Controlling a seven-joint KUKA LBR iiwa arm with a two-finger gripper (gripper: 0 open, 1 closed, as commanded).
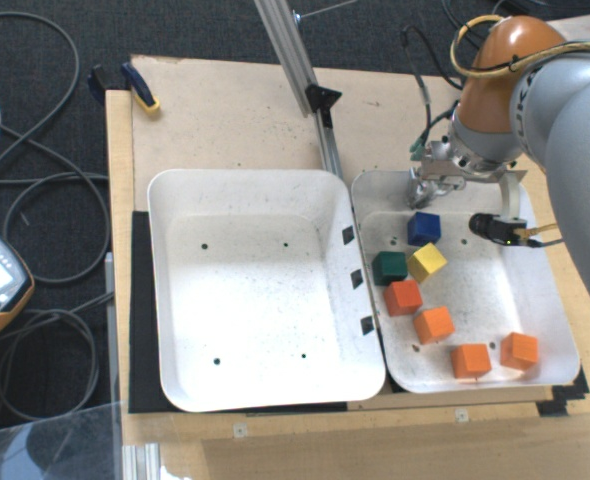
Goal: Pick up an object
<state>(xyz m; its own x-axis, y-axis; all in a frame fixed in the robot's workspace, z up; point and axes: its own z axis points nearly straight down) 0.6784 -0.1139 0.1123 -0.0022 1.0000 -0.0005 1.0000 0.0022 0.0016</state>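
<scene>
Orange cubes [470,360] along front of right bin [550,298]. Gripper [422,190] poised just behind blue cube [424,228], likely target; finger state unclear, nothing visibly held.

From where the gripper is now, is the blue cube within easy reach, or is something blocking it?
Probably yes. The gripper sits just above the blue cube in the right bin, with nothing between them. The yellow cube lies close below, which may crowd a finger.
</scene>
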